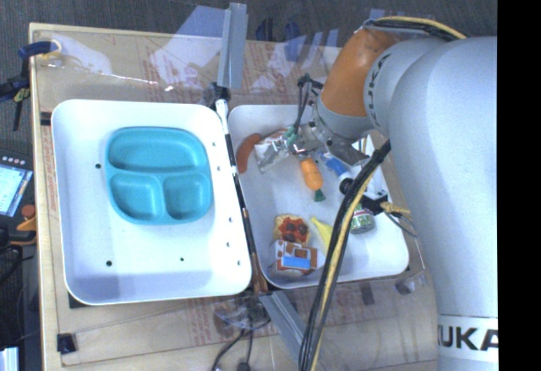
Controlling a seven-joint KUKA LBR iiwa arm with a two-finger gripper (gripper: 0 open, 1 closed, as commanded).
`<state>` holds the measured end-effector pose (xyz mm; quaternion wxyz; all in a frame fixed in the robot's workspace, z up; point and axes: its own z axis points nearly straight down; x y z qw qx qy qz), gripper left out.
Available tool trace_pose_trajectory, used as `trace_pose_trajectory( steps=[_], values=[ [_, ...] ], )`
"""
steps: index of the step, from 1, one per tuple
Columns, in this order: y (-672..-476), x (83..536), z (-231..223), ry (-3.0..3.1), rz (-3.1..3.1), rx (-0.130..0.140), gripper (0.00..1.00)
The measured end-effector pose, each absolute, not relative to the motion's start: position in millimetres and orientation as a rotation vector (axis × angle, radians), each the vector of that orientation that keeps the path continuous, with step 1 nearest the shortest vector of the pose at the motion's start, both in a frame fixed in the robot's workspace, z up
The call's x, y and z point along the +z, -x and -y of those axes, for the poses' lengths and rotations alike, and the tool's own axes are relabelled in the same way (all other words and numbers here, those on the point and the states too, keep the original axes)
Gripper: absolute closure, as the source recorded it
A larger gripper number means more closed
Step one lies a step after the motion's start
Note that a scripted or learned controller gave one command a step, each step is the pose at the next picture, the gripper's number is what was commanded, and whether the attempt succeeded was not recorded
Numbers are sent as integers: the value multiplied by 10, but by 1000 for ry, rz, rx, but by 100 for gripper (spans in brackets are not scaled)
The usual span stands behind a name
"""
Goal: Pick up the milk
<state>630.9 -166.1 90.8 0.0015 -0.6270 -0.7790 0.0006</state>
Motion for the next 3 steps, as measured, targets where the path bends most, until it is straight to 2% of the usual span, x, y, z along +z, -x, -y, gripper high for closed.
trace_pose_trajectory(
  steps=[1, 2, 3],
  values=[
    [-6286, 983, 1634, 1950, 2440, 11, 100],
    [-6286, 982, 1632, 1949, 2441, 11, 0],
    [-6485, 905, 1404, 1957, 2429, 38, 0]
  ],
)
